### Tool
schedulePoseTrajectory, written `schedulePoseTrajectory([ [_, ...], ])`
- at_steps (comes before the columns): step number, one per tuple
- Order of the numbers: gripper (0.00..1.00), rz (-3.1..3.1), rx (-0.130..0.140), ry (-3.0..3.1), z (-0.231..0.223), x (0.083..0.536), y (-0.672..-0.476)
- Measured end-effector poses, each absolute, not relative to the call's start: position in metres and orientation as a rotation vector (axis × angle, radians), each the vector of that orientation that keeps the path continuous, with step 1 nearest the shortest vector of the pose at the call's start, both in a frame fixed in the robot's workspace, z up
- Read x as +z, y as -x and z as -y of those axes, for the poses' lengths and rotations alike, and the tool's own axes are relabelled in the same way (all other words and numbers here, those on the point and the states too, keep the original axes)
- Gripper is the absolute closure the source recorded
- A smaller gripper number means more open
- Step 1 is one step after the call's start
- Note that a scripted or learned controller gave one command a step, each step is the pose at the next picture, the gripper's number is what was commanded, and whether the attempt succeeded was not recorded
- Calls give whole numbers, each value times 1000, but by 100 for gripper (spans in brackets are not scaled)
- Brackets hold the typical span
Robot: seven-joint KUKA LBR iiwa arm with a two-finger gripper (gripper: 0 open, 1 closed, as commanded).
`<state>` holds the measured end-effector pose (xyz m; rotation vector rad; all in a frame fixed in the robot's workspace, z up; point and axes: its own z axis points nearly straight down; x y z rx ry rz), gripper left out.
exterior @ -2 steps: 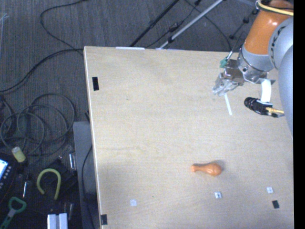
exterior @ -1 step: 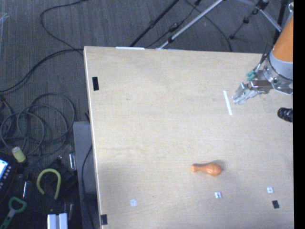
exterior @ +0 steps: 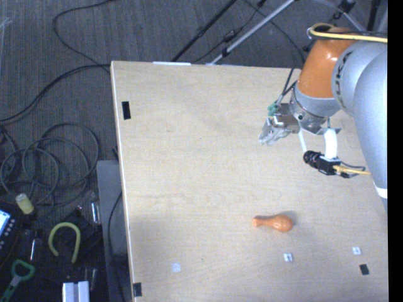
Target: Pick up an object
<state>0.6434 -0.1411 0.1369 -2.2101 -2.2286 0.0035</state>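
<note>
My end effector (exterior: 272, 133) hung well apart from the gourd (exterior: 274, 223); its state I couldn't tell; a descent here risked missing.

- The tan board (exterior: 189, 168) lay mostly bare, so its left and middle stretches offered wide open passage.
- The arm (exterior: 352, 74) filled the upper right corner, blocking approach from that side.
- The gripper (exterior: 272, 133) hung over the board's upper right part, with bare surface to its left and below it.
- An orange pear-shaped toy (exterior: 274, 223) lay alone near the lower right, well apart from the gripper, with free room on every side.
- A few small markers (exterior: 288, 257) sat flat near the bottom edge, hindering nothing.
</note>
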Motion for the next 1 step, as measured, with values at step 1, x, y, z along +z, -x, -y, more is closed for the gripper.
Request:
schedulePoseTrajectory([
  [1,0,2229,3,2210,141,137,-644],
])
